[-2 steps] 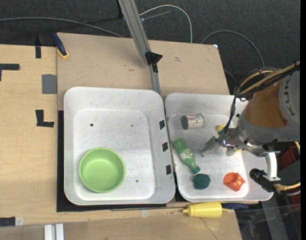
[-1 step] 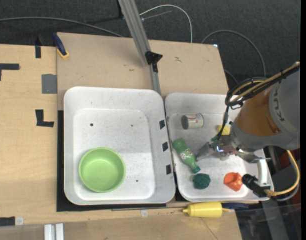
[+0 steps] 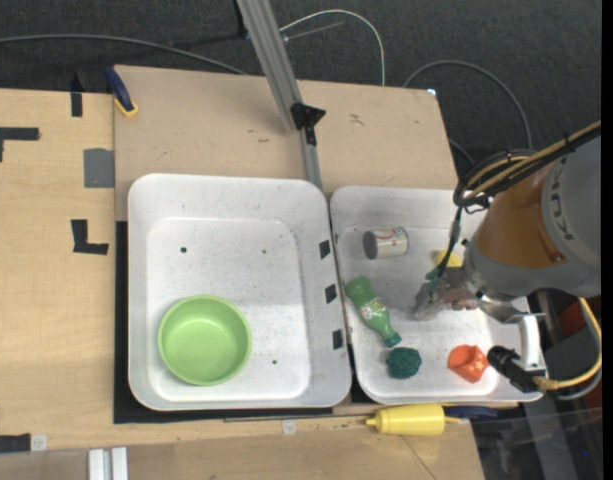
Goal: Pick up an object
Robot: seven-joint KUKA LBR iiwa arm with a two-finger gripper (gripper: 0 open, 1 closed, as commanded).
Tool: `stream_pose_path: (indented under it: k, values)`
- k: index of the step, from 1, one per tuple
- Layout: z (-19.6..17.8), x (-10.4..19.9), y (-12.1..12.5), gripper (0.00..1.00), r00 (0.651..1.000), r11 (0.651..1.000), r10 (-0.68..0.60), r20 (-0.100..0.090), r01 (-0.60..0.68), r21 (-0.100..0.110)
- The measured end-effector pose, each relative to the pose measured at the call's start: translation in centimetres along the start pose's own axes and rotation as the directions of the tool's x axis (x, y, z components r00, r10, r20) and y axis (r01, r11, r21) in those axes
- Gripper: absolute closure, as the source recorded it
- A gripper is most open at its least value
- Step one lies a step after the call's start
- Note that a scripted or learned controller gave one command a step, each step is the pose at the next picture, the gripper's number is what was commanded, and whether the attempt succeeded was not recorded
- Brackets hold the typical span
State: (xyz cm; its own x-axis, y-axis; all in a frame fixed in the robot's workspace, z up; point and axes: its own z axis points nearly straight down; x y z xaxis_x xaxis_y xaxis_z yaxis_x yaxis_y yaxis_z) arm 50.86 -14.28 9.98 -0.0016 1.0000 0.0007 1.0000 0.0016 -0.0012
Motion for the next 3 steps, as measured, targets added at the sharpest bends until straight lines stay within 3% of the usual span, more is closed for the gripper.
stream_pose_path:
  k: [3]
  values:
    - [-15.6, 0.1, -0.5, 1.00, 1.000, 1.000, 0.000, 0.002, 0.000, -0.005]
